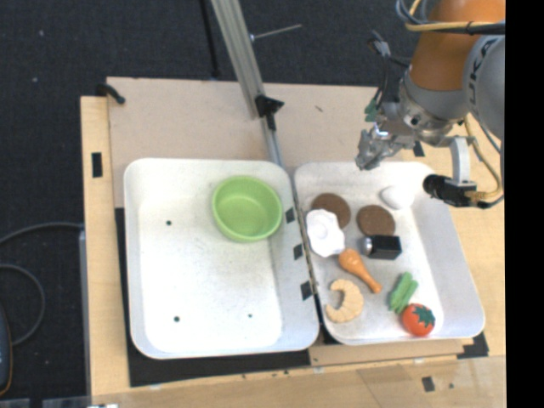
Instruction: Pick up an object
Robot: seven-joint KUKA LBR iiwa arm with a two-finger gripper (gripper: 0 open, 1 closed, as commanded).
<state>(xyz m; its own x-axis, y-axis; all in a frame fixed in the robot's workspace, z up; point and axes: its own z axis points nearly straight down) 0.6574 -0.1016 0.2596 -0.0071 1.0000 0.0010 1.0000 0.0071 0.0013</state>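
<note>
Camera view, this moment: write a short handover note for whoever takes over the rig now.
Gripper: above the right bin's far rim, nothing visible between its fingers.
Right bin: two brown discs, white lump, white piece, black block, carrot, croissant, green piece, tomato.
Left bin: green bowl.
Done: nothing picked.
Left: grasp and lift one object.

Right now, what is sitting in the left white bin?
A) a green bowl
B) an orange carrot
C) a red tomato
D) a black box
A: the green bowl sits alone in the left bin, near its upper right corner, while the tomato, black box and carrot all lie in the right bin.
</note>
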